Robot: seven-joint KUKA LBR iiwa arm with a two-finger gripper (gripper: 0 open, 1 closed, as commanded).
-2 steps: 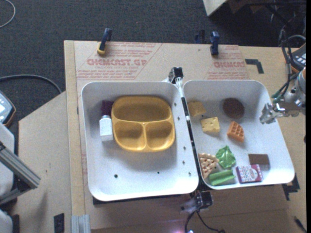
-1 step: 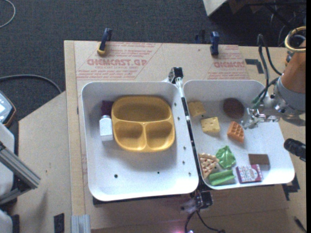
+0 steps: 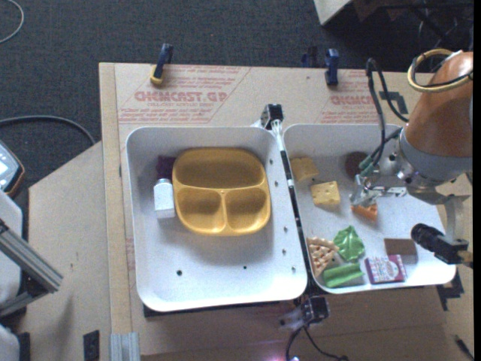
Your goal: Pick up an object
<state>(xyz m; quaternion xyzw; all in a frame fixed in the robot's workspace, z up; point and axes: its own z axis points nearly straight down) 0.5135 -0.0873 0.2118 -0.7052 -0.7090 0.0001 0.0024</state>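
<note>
Gripper (image 3: 366, 195) hanging low over the right bin (image 3: 440, 275), just above an orange piece (image 3: 366, 211).
Whether it is gripping anything cannot be told. A cheese wedge (image 3: 325, 194) is lying just to its left, and a yellow divided plate (image 3: 221, 190) is sitting in the left bin (image 3: 210, 288) beside a white bottle (image 3: 164, 198).

Soft, even light is falling from overhead, and the two white bins (image 3: 143, 224) are glowing brighter than anything else around them. The yellow divided tray (image 3: 221, 190) is catching a mild sheen, with thin shadows sitting in its wells. The dark carpet (image 3: 68, 21) is staying dim and grainy. The whole picture is looking slightly soft, and the orange band (image 3: 443, 100) on the arm is blurring at its edges.
</note>
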